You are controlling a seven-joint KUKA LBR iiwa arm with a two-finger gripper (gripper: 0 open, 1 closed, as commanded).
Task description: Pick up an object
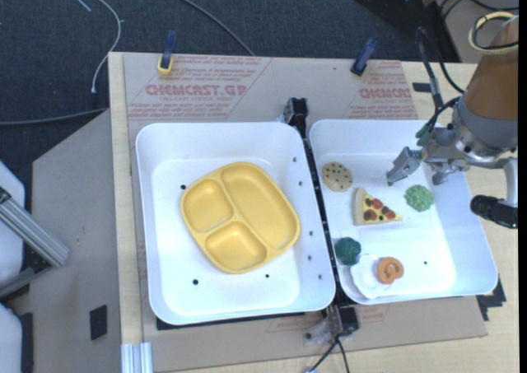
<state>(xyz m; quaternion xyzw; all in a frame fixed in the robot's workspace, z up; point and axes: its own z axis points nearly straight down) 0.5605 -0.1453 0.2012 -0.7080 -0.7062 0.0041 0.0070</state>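
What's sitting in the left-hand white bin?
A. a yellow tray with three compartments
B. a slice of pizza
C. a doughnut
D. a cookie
A: the yellow divided tray lies alone in the left bin, while the cookie, pizza slice and doughnut are all in the right bin.

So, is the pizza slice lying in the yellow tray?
No, the pizza slice lies in the right bin, between the cookie and a green piece, while the yellow tray sits in the left bin.

left bin (156,198) | yellow divided tray (239,216) inside | blue clamps (169,50) (364,57) | cardboard base (206,91)
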